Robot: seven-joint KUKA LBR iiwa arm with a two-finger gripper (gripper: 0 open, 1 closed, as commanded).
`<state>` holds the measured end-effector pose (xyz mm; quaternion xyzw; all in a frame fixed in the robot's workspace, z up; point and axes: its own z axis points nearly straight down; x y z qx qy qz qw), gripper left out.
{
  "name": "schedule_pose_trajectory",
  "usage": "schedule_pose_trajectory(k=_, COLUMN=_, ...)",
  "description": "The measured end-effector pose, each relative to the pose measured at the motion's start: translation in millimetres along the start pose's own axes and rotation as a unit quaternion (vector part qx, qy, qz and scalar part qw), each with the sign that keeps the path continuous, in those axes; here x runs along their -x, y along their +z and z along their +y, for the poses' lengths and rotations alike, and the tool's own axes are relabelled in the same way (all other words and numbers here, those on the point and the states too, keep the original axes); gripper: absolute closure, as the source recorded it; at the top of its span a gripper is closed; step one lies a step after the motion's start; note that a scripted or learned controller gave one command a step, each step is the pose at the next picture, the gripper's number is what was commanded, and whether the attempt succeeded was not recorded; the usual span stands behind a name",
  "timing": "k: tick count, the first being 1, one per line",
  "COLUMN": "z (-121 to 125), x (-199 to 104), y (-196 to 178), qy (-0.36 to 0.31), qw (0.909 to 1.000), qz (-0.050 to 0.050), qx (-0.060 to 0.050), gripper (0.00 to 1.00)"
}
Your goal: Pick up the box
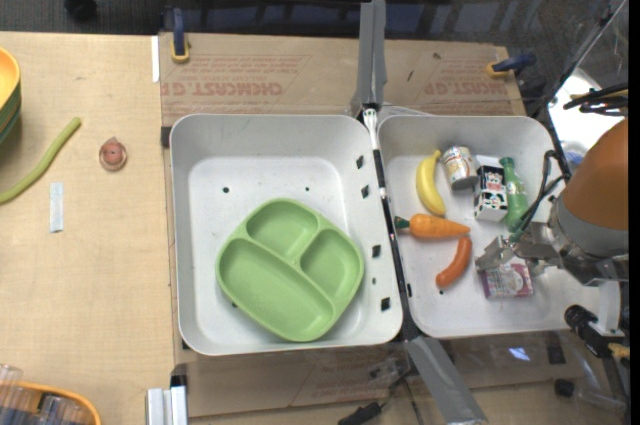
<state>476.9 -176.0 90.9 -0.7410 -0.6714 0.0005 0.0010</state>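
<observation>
The box (490,189) is a small black-and-white carton standing in the right bin (450,318), near its back, between a can (458,164) and a green bottle (514,194). My gripper (500,255) comes in from the right and hangs low over the bin's front right part, some way in front of the box and apart from it. It sits right above a pink packet (507,282), and its grey metal head covers the packet's upper edge.
The right bin also holds a banana (430,185), a carrot (438,227) and a sausage (454,262), all left of the gripper. In the left bin (200,163) lies a green divided plate (290,268). The arm's orange band (603,181) looms over the bin's right wall.
</observation>
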Motion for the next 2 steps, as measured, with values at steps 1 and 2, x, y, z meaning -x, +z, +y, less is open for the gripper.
schedule_pose_trajectory(k=1, z=0, x=1, y=-8, qy=0.002, qw=1.0, qz=0.0, qx=0.0, gripper=1.0)
schedule_pose_trajectory(k=2, z=23, x=-56, y=-108, qy=0.04, qw=0.9992, qz=-0.001, qx=0.0, gripper=1.0)
